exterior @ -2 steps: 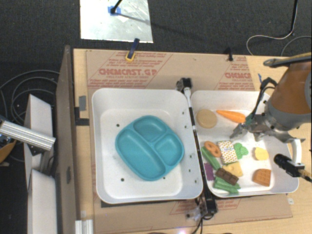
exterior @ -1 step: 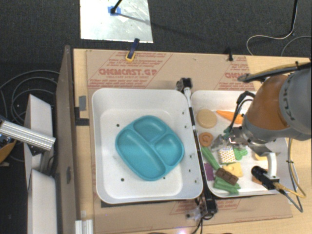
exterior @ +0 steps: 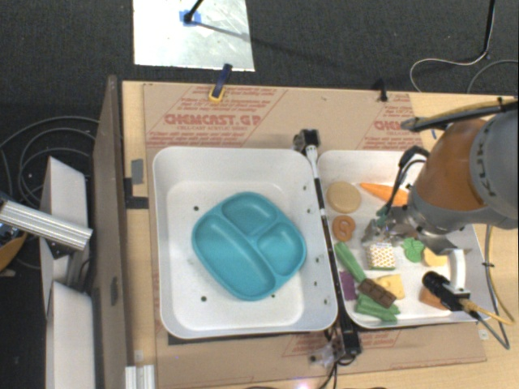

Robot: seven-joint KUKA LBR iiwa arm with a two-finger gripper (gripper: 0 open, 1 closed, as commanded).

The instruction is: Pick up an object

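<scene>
Robot arm point(exterior: 462, 173) reaching into the right bin point(exterior: 454, 318), gripper point(exterior: 388, 232) low among toy foods point(exterior: 377, 286), finger spread impossible to tell, just above a white waffle block point(exterior: 381, 256), blue divided plate point(exterior: 249, 245) in the left bin point(exterior: 182, 177)

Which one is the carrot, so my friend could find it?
Look in the right-hand white bin, the one crowded with toy food. The carrot lies near its top edge, right of the round tan cookie. It is the sole orange pointed piece.
</scene>
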